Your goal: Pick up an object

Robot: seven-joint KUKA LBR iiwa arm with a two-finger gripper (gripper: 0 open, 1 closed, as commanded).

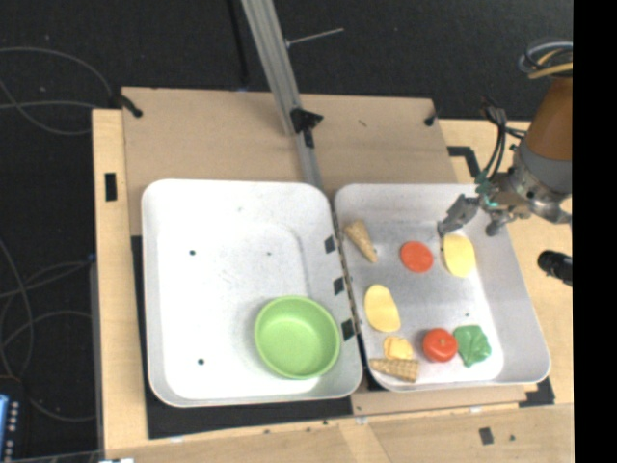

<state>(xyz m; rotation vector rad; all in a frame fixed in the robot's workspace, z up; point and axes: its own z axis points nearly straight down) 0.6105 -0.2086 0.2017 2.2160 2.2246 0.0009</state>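
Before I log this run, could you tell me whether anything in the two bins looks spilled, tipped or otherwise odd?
Nothing stands out. The green bowl sits upright in the left bin, and the toy foods lie scattered but contained in the right bin. The gripper hovers above that bin's far right corner.

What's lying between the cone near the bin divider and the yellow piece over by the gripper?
The camera view shows a flat red disc between the cone and the yellow piece.
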